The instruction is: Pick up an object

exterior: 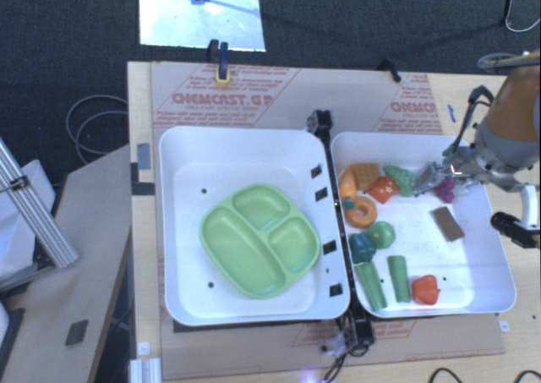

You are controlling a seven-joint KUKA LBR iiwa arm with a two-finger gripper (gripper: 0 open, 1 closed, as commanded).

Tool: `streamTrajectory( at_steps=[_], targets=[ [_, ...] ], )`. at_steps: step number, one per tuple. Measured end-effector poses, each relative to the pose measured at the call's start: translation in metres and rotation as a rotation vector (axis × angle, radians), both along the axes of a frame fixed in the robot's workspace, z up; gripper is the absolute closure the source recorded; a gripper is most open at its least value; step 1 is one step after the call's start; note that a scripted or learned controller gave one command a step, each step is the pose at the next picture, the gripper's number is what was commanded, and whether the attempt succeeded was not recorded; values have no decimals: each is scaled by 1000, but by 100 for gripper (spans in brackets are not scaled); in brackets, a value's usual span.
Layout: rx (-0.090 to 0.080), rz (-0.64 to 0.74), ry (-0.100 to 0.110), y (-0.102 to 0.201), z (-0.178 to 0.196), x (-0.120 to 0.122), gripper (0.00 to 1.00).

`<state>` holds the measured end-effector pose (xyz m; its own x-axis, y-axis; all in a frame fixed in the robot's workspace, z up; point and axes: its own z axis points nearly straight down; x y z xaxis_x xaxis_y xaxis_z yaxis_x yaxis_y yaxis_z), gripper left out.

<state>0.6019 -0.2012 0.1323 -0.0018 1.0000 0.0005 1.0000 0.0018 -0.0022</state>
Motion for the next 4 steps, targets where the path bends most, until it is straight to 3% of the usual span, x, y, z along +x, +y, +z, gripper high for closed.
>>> streamTrajectory(
  at_steps=[1,2,4],
  targets=[
    [0,0,-2,1,-50,1,0],
    [-2,1,-7,0,-36,2,100],
    [-2,3,-8,6,54,-2,100]
  ],
)
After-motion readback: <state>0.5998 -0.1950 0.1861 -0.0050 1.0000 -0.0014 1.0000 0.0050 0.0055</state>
